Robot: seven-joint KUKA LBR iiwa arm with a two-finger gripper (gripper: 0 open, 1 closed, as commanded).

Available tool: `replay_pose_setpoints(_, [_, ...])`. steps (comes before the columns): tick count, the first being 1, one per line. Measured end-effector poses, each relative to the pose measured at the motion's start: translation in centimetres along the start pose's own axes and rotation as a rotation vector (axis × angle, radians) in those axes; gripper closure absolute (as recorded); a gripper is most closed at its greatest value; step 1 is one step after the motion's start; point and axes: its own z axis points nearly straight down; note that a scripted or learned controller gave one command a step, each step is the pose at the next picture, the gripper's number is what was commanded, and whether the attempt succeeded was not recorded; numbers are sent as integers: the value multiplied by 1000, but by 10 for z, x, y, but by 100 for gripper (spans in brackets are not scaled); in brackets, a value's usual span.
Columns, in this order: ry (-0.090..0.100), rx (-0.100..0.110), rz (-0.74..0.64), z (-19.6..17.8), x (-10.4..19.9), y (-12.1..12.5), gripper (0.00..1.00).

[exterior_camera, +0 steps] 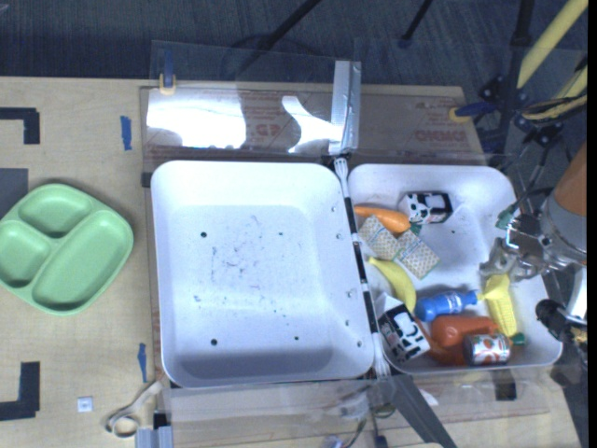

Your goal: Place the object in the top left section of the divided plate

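The arm is being held low over the right edge of the right bin, reaching in from the right. Its gripper is being kept just above a yellow corn cob. That bin is also holding a carrot, a banana, a blue bottle, a red bottle and a can. The green divided plate is lying well to the left of the left bin, on the bench.
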Motion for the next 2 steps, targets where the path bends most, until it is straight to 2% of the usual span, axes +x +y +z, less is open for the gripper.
replay_pose_setpoints(1, [-1, -3, 364, 29, -21, 26, 100])
replay_pose_setpoints(2, [0, -2, 671, 5, 10, 10, 100])
